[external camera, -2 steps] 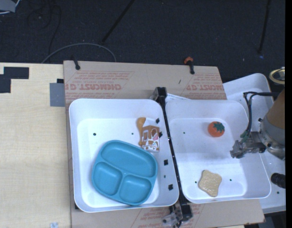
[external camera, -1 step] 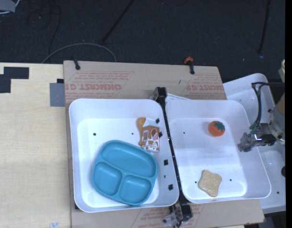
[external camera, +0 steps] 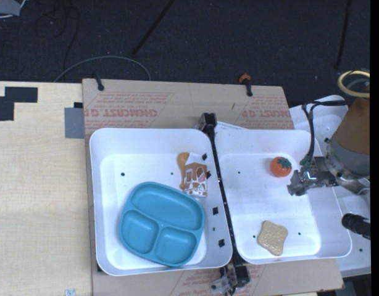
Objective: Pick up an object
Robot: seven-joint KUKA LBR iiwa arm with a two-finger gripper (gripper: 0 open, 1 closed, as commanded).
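Pincer, grip state unclear, hangs near tomato; toast lies apart, nothing between.

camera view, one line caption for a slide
Gripper over right bin beside orange ball; blue tray in left bin.

The arm has a broad orange band above a grey wrist. A black cable loops beside it. The tool is dark grey metal, small and blocky.
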